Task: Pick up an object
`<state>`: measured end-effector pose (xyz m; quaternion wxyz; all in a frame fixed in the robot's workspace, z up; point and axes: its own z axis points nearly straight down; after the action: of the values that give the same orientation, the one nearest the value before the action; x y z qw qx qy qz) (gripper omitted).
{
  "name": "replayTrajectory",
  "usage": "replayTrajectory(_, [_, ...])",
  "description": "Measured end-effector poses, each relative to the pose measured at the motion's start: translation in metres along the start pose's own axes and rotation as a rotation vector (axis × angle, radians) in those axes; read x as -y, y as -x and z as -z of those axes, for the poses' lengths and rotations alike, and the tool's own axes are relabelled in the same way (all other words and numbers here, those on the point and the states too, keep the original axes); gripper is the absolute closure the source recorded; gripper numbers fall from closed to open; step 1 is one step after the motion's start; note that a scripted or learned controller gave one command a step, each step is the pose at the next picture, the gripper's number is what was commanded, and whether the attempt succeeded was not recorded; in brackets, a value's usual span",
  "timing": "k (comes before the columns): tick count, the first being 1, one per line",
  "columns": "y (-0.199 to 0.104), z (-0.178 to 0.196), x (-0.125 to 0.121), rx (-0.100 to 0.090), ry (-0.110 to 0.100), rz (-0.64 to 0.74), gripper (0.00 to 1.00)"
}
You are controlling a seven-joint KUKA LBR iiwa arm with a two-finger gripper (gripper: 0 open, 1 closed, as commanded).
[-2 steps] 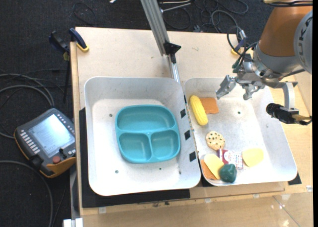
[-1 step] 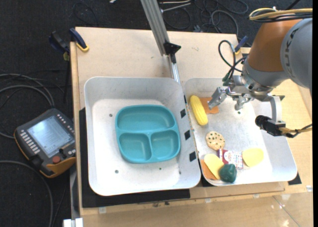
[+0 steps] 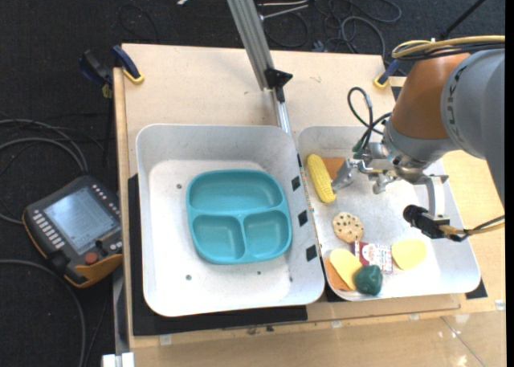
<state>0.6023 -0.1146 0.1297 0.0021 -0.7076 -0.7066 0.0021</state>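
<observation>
In the right bin lie several small items. A yellow corn cob rests on an orange piece near the bin's left wall. Further forward are a chocolate-chip cookie, a yellow slice, a dark green piece, a red and white packet and a yellow lemon-like piece. My gripper hangs over the back of this bin, just right of the corn, open, with nothing between its fingers.
The left bin holds a teal divided plate. A metal pole slants over the bench behind the bins. A black cable end trails from the arm over the right bin. A teach pendant lies off the bench at left.
</observation>
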Motion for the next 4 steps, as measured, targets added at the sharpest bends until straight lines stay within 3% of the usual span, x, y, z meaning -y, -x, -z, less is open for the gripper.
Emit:
replayTrajectory(1, [0.000,0.014,-0.002,0.001,0.007,0.001,1.00])
replayTrajectory(3, [0.011,0.126,-0.004,0.002,0.014,0.003,1.00])
replayTrajectory(4, [0.010,0.147,-0.005,0.001,0.010,0.004,1.00])
